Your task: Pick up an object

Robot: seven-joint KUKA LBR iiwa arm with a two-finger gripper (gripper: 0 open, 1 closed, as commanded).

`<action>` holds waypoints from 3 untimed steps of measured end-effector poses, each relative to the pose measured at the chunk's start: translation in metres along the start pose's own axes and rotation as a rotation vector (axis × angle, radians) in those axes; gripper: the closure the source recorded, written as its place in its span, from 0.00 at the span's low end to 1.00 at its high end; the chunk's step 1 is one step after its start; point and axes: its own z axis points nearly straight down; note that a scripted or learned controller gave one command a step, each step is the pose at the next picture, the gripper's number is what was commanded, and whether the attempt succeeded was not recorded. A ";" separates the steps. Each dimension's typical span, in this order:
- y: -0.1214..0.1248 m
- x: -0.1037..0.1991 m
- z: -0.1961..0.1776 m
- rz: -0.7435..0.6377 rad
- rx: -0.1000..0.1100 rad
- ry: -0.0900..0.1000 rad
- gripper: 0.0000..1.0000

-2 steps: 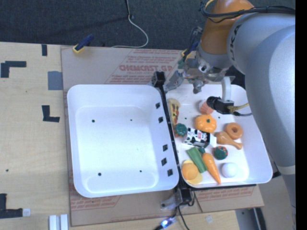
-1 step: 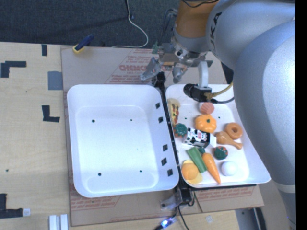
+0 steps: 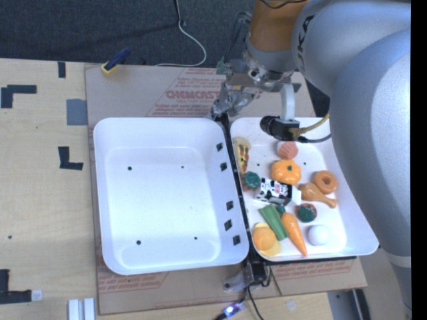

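While the grey arm with its orange band reaches in from the right, its gripper (image 3: 225, 107) hangs at the far rim between the two shallow white bins, grasping nothing I can see; whether clenched or released, I cannot tell. The toy food, including a small orange plastic pumpkin (image 3: 285, 171), lies in the right-hand white bin (image 3: 350, 229). Descending here risks striking the rim and missing everything.

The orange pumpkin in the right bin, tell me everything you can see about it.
The pumpkin is a small, round, glossy orange toy, plastic by its look, with a short green stem on top. It sits upright in the right bin, near the middle. The black-and-white spotted toy touches its lower left side, and a reddish ball lies just behind it.
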 end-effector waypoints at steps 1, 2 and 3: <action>-0.014 0.061 0.082 -0.002 0.008 0.002 1.00; 0.001 0.115 0.008 -0.003 -0.007 0.005 1.00; -0.001 0.174 -0.012 -0.003 -0.002 0.005 1.00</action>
